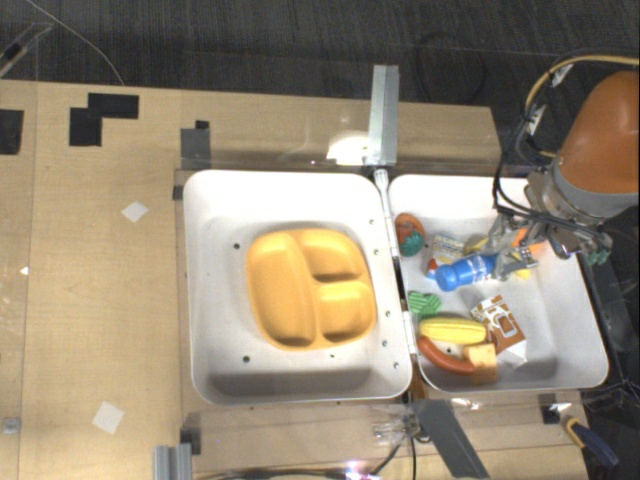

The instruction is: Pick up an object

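Two white bins are seen side by side on the bench.
A yellow divided tray point(310, 286) lies in the left bin point(215, 368). In the right bin point(580, 358), a banana point(450, 329) lies nearest, a blue bottle point(462, 271) farther back; the gripper point(515, 251) hangs just right of the bottle, its grip state undeterminable.

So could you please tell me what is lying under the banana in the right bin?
A red, sausage-like toy curves out from beneath the banana, with a tan block at its right end. The banana covers the toy's upper edge, so whether they touch cannot be seen.
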`<state>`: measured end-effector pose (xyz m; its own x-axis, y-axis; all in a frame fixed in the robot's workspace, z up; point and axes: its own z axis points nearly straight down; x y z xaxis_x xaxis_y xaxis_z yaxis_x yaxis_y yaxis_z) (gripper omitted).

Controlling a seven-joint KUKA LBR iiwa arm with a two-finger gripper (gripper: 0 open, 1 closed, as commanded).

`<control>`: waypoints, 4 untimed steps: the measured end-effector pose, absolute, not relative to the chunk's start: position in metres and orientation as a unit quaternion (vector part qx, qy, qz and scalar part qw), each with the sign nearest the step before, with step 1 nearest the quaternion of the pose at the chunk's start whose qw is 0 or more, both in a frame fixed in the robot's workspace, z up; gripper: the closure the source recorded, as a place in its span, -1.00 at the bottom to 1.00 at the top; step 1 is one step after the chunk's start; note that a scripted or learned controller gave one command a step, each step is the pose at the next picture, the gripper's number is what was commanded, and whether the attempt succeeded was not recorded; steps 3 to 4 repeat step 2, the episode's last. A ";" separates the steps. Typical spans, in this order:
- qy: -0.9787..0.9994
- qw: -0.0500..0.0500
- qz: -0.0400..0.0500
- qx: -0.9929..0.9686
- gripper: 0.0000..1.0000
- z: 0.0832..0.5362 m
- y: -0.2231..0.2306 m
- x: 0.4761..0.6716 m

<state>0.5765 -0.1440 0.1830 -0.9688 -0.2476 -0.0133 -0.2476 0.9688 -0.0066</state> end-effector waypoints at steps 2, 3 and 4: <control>0.838 0.004 -0.004 -0.545 1.00 0.327 -0.207 0.499; 0.838 0.004 -0.004 -0.545 1.00 0.327 -0.207 0.499; 0.838 0.004 -0.004 -0.545 1.00 0.327 -0.207 0.499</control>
